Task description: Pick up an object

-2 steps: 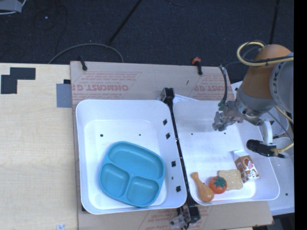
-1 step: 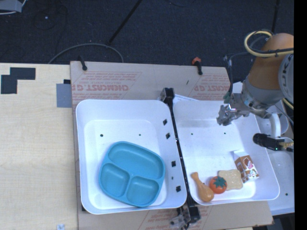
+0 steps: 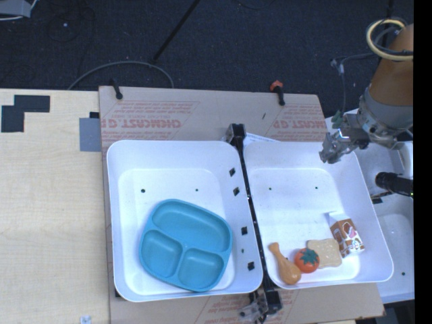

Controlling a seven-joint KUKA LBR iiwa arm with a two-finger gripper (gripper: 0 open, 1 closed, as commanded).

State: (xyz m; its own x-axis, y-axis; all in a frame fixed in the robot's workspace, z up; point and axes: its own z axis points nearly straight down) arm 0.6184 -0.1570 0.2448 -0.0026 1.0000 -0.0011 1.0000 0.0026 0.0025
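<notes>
Dark carpet and loose cables lie beyond the far edge of the bench (image 3: 54, 181), and on the bench we see two shallow white bins set side by side on a cardboard sheet (image 3: 175, 117). We find a blue divided plate (image 3: 185, 244) in the left bin (image 3: 125, 167), lying toward its near edge, tilted a little against the floor of the bin.

We count four small things in the right bin (image 3: 351, 181), all gathered at its near edge toward the near right corner: a tan toy drumstick (image 3: 285, 263), a red tomato (image 3: 307, 260) touching it, a slice of toast (image 3: 325, 253) just beside the tomato, and a small brown-and-white packet (image 3: 347, 237) at the toast's right end.

We see the arm (image 3: 391, 79) coming in from the right, and the gripper (image 3: 335, 146) hangs over the far right corner of the right bin, well apart from the cluster. We cannot tell how its jaws stand; nothing shows between them.

We judge the step to be the approach: nothing is picked yet and no object is chosen by position. For the next move we would carry the gripper toward the near edge, settle over one item, and descend. We think the packet or the drumstick offers the cleaner grasp, since the tomato and toast sit crowded together.
</notes>
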